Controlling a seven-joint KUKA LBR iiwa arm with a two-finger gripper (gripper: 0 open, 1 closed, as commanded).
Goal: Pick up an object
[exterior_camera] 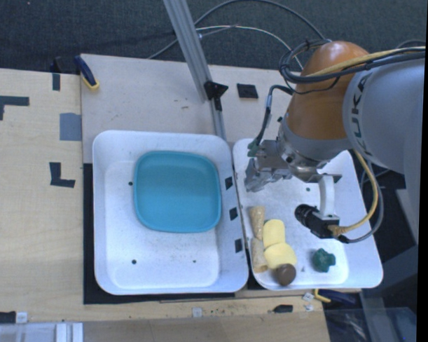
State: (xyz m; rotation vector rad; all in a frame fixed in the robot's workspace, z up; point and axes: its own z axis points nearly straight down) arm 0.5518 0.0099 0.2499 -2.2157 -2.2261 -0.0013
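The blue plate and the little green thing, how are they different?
The blue plate is big, flat and squarish with rounded corners; the little green thing is small and lumpy. The plate lies in the left bin; the green thing sits in the right bin, near its front right corner. The plate is light blue, the other dark green. Both rest apart from the gripper.

Pale wooden bench (taped in spots) under two white bins
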